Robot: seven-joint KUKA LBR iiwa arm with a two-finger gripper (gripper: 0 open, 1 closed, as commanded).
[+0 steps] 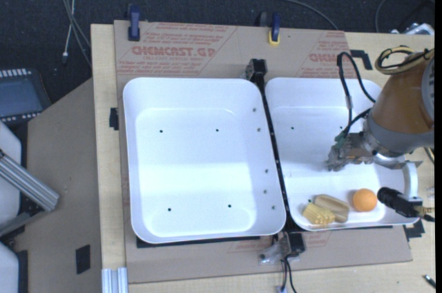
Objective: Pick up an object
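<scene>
The arm (404, 112), grey with an orange band, is reaching in from the right and is hanging over the right bin (304, 105). Its hand (343, 157) is sitting low over the middle of that bin's floor, and whether it is spread wide or drawn narrow cannot be told from this angle; nothing is showing between its tips. Three objects are lying along the near edge of the right bin: an orange ball (364, 200), a tan oblong piece (332, 204) just beside it to the left, and a yellow knobbly piece (317, 215) touching the tan one. All three are lying nearer the camera than the hand and apart from it. The left bin (138, 146) is standing beside the right one on the tabletop (103, 77).
</scene>
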